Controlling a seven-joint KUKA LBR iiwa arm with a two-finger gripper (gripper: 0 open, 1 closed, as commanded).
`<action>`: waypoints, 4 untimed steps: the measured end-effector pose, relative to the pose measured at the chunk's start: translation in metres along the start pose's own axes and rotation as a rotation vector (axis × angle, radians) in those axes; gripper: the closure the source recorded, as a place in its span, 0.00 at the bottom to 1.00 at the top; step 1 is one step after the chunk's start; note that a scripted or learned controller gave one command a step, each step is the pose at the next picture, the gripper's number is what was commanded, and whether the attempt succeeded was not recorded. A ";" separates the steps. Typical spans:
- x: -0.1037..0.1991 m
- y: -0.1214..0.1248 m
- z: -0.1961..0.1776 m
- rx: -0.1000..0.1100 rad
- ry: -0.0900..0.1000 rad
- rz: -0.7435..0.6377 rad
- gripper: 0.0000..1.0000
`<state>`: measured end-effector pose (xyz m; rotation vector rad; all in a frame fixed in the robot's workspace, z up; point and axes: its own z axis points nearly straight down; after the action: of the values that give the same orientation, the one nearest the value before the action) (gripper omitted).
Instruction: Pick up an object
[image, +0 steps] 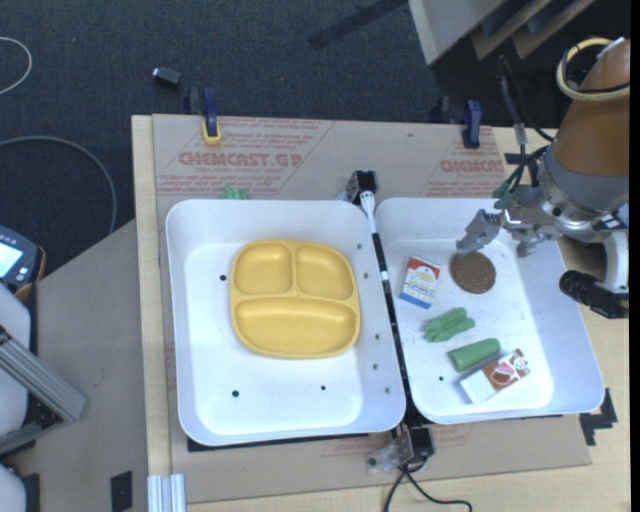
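Observation:
My gripper (500, 240) hangs over the back of the right bin (570, 350), with the grey and orange arm coming in from the right. Its fingers (479, 232) are spread open with nothing between them. Just below the left finger a brown round disc (473, 273) lies on the bin floor. To the disc's left is a small white, blue and orange carton (420, 282). Nearer the front lie two green pieces (446, 325) (472, 353) and a white and red packet (497, 375).
The left bin (195, 330) holds a yellow divided plate (295, 298). A black bar (383, 290) runs along the seam between the bins. Blue clamps (209, 112) (470, 120) grip the board's back edge. Black arm hardware (590, 290) sits at the right bin's right rim.

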<state>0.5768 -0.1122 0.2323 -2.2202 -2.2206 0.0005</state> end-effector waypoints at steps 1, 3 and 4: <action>0.000 0.001 -0.010 -0.003 -0.001 -0.001 1.00; 0.081 -0.071 -0.034 0.001 0.000 0.000 1.00; 0.128 -0.098 -0.023 0.002 0.000 0.000 1.00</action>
<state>0.4789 0.0158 0.2556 -2.2190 -2.2195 0.0029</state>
